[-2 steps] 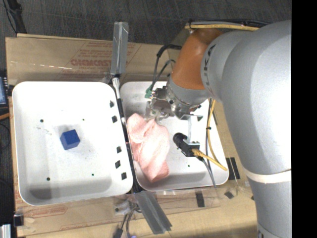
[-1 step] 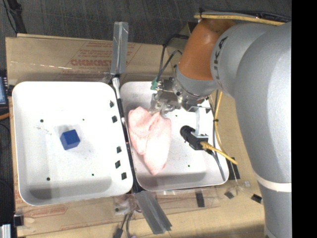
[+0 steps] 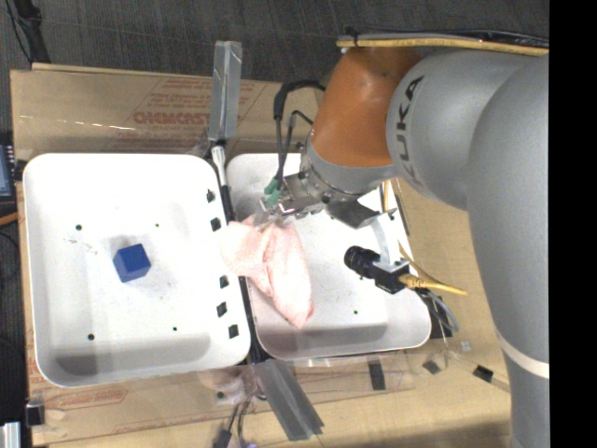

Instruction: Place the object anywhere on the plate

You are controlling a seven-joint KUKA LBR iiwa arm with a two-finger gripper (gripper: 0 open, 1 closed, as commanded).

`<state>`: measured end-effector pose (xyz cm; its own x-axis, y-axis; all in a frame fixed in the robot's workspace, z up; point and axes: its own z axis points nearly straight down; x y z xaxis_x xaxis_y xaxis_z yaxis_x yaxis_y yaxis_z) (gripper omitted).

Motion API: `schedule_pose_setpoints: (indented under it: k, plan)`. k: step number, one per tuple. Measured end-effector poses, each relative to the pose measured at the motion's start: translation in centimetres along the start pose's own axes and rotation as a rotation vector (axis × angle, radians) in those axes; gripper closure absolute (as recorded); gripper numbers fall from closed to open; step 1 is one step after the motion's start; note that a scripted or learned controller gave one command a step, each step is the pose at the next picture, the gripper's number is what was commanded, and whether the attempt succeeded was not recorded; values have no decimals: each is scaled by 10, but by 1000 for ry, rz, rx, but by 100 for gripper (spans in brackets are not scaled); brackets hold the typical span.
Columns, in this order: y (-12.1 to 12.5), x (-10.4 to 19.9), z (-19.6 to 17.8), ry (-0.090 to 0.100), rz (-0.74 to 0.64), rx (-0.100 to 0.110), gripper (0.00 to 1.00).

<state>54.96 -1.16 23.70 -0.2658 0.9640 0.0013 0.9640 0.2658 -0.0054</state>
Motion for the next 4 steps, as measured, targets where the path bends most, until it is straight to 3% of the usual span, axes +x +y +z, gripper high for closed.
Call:
schedule_pose_setpoints:
  k: [1, 3, 4]
  plan:
    - [-2, 61, 2, -1, -408, 0, 100]
    - [-11, 152, 5, -3, -1218, 0, 100]
    - [-11, 152, 5, -3, -1218, -1, 0]
